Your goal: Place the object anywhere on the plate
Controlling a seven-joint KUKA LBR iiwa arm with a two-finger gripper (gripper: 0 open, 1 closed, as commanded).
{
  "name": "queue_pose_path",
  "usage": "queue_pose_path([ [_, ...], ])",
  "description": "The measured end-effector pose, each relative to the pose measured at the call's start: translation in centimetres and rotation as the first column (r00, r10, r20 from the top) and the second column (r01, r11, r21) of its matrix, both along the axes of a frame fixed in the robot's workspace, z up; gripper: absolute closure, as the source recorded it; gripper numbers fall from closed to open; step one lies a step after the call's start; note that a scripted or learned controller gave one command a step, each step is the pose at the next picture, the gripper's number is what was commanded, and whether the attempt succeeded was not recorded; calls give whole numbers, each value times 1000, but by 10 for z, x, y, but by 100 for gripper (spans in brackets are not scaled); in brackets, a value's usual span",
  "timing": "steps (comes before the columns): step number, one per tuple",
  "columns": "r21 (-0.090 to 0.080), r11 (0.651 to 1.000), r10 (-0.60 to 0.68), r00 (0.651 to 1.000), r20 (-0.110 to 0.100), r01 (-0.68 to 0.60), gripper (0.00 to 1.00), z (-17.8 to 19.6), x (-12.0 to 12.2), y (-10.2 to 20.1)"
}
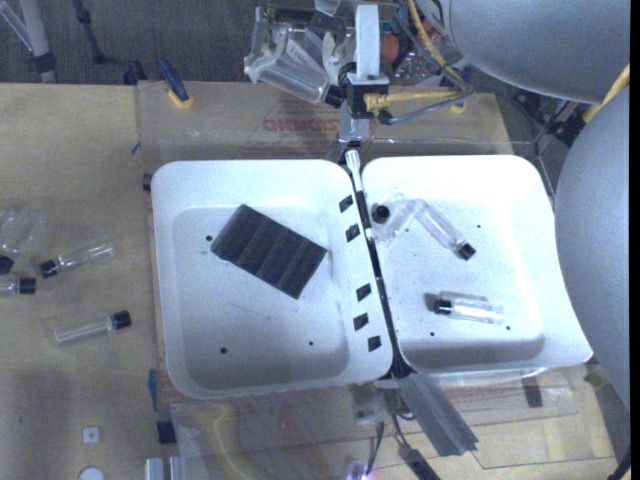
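Note:
A dark ribbed rectangular plate (pixel 269 251) lies at a slant on the floor of the left bin (pixel 170 198). The right bin (pixel 520 198) holds three clear vials with black caps. One vial (pixel 392 214) is near the divider, another (pixel 446 234) lies just right of it, and a third (pixel 467 309) sits closer to the front. The gripper (pixel 353 118) hangs at the far edge of the bins, over the divider between them. It is well away from the plate and the vials, and nothing shows in it.
Several more clear vials (pixel 82 259) lie on the wooden bench left of the bins. A clear plastic part (pixel 290 58) sits beside the wrist at the back. The large grey arm (pixel 590 168) covers the right side.

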State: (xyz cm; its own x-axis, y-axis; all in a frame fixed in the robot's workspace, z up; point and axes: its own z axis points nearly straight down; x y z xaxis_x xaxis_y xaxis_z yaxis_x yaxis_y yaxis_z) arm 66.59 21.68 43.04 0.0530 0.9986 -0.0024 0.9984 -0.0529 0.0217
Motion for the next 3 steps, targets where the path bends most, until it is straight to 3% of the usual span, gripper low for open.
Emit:
queue_pose_path([
  [3, -3, 1000, 7, 1000, 11, -7, 100, 30, 0, 5],
])
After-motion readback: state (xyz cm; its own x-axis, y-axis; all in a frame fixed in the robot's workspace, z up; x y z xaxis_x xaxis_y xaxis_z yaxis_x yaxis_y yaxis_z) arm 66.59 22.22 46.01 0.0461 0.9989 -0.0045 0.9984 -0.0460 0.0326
